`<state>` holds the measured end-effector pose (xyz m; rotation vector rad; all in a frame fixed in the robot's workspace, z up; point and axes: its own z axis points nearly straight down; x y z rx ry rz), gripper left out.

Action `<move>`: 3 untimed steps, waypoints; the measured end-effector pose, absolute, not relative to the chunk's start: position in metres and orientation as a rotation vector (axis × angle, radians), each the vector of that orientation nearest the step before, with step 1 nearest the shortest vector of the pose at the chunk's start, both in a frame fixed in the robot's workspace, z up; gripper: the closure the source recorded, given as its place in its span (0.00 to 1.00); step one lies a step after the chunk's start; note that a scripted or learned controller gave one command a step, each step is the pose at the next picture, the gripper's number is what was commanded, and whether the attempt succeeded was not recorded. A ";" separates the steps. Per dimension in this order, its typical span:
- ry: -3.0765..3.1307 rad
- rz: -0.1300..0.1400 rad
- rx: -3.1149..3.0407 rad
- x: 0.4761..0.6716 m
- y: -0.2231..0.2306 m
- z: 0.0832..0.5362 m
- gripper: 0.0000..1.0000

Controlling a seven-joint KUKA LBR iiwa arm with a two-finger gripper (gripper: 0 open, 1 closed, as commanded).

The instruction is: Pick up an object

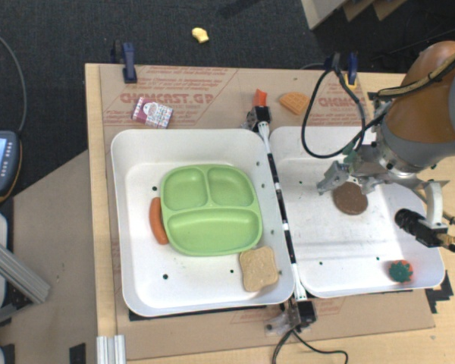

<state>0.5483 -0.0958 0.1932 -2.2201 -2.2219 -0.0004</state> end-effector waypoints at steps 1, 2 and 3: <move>-2.222 0.000 -2.228 0.596 -0.144 0.156 0.00; -2.215 0.006 -2.221 0.587 -0.171 0.080 0.00; -2.222 -0.003 -2.225 0.590 -0.170 0.096 1.00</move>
